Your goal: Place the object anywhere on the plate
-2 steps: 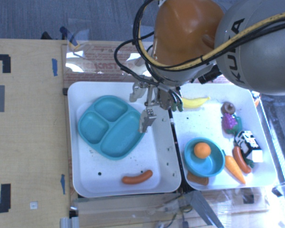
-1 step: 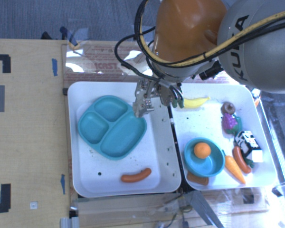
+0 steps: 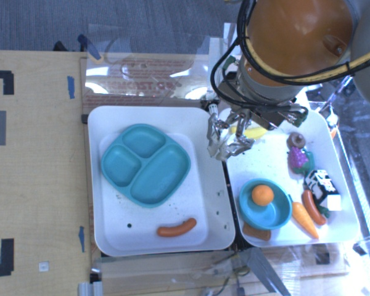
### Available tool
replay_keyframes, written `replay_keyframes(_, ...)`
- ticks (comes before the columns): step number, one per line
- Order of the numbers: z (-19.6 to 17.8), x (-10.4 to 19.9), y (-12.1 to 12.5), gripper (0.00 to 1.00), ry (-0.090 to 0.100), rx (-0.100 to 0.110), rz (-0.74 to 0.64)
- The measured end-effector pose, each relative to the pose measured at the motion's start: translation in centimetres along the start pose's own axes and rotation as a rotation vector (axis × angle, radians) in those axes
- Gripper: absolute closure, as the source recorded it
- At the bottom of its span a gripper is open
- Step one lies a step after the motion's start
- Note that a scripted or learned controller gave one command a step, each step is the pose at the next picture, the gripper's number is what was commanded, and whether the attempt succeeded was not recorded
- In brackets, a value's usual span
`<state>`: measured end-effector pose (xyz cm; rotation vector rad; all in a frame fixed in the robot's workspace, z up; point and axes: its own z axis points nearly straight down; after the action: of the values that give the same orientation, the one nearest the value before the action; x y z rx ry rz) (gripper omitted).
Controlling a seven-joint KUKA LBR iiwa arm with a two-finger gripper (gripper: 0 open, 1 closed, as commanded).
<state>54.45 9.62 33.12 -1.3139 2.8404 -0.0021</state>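
A blue divided plate [image 3: 147,163] lies in the left bin [image 3: 105,227], toward its upper half. My gripper [image 3: 227,145] hangs over the wall between the two bins, at the top left corner of the right bin [image 3: 342,165]. A yellow object [image 3: 254,132] peeks out just to the right of the gripper, partly hidden under the wrist. I cannot tell whether it is touching the gripper. A brown-orange sausage [image 3: 177,228] lies on the left bin's floor, below the plate.
The right bin holds a blue bowl [image 3: 266,209] with an orange ball [image 3: 263,195] in it. Purple grapes [image 3: 299,158], a black-and-white toy [image 3: 321,184], a carrot [image 3: 304,219] and a red sausage [image 3: 313,206] lie to its right. The arm's big orange band [image 3: 296,23] looms over the bin's top.
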Motion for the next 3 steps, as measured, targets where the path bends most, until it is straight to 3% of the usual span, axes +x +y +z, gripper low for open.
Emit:
replay_keyframes(1,-15.5,2.0,5.9,1.0,-0.002,0.002,-0.486)
replay_keyframes(2,-15.7,6.3,2.8,1.0,0.002,-0.003,-0.792)
replay_keyframes(3,-7.7,13.1,-4.7,1.0,0.006,-0.011,-0.748)
